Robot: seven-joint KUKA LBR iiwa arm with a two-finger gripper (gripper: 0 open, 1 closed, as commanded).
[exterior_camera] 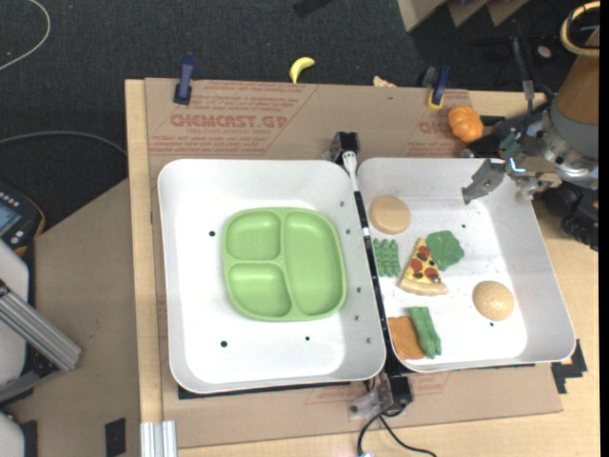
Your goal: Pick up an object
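Camera view: a downward, slanted look at a cardboard-covered surface carrying two shallow white bins side by side.
Left bin: holds a light green divided plate with three compartments, all bare.
Right bin: holds toy food, loosely grouped towards its left half.
Objects to pick: a round tan bun near the top left; a pizza slice in the middle, touching a green leafy piece at its upper right; a green pea pod just beside the dividing edge; a second bun standing apart at the lower right; an orange slab with a green strip lying on it at the bottom left.
Outside the bins: a toy orange and a small banana lie on the surface beyond the far rims.
Arm: reaches in from the right, above the right bin's top right corner.
Jaws: hang over bare bin floor, apart from every object; I cannot tell whether they are spread or pressed together.
Progress: nothing is held, so the pick is not yet made.
Doing it well: the second bun looks the easiest target, being isolated; centre the jaws over it before descending, and avoid the touching pizza and leafy piece.
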